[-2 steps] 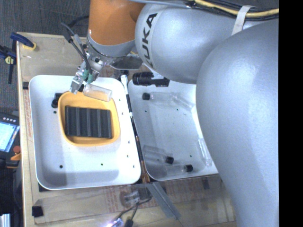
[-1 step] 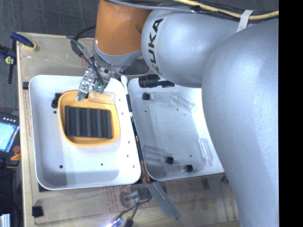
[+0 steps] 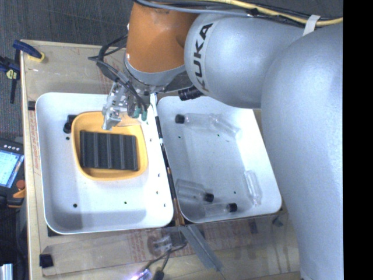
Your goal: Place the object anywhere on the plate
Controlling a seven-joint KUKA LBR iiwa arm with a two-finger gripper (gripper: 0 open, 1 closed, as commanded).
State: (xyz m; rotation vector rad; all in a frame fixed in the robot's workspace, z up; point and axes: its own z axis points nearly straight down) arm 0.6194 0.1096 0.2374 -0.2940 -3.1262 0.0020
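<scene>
1. Right bin (image 3: pixel 265 174) holds clear plastic bottles with black caps: one (image 3: pixel 201 121) near its far edge, two (image 3: pixel 195 191) by the near edge, one (image 3: pixel 252 185) at the right wall.
2. A blue clamp (image 3: pixel 29 50) sits on the bench's far-left corner.

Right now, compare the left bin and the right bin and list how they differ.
The left bin holds a yellow plate with a dark ribbed insert; the right bin holds clear plastic pieces with small black caps. The gripper sits over the left bin's upper edge, not over the right bin. Both are shallow, white and side by side.
</scene>
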